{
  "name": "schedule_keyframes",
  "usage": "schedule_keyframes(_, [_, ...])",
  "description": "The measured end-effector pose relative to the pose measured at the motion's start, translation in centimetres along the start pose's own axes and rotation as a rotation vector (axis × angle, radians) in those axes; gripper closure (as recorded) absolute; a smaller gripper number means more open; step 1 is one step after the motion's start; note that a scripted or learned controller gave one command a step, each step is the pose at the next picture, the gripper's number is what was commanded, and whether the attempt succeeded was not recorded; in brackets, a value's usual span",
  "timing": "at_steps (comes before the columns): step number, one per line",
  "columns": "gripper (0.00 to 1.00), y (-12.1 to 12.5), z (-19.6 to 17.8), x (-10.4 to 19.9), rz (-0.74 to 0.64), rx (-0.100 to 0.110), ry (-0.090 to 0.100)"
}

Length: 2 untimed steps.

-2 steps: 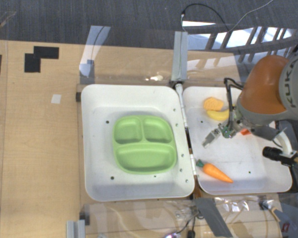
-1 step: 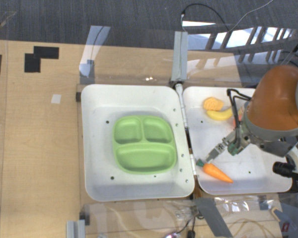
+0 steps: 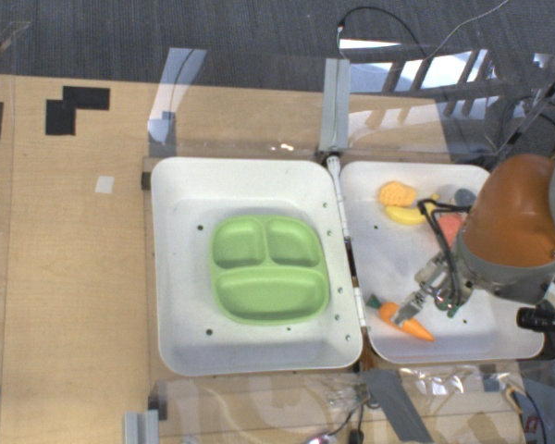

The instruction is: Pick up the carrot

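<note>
**A:** Where is the carrot (image 3: pixel 406 323) for you?

**B:** It lies near the front edge of the right bin (image 3: pixel 499 345), left of middle, tilted, its orange point aimed front-right and a bit of green at the other end. Your gripper (image 3: pixel 424 302) sits right at it, fingertips down on or just above its middle.

**A:** Is it holding?

**B:** You can't call it held. The fingers look slightly spread, astride the carrot, but the view is small and cluttered with metal there, so I may be wrong about the gap. The carrot rests on the bin floor.

**A:** So which step am I in?

**B:** I'd judge the reach is done and the grasp is in hand. Next you need the fingers to straddle the carrot across its width, press together on it, then lift straight up. A tapered body can slip out sideways, so watch for that.

**A:** Anything nearby to mind?

**B:** The yellow toys (image 3: pixel 400 201) sit well apart at the back of that bin. The green plate (image 3: pixel 268 268) is in the left bin (image 3: pixel 180 248), out of your way.
</note>
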<state>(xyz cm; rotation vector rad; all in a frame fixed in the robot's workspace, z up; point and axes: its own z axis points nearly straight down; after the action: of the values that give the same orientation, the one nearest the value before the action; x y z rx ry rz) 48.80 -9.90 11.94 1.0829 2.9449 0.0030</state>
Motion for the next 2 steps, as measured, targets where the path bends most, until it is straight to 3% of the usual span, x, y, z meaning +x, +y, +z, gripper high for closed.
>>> schedule_keyframes(1, [0.00, -1.0, 2.9, -1.3, 0.034, -0.006, -0.005])
schedule_keyframes(2, [1.00, -0.7, 1.6, -1.5, 0.036, -0.014, -0.014])
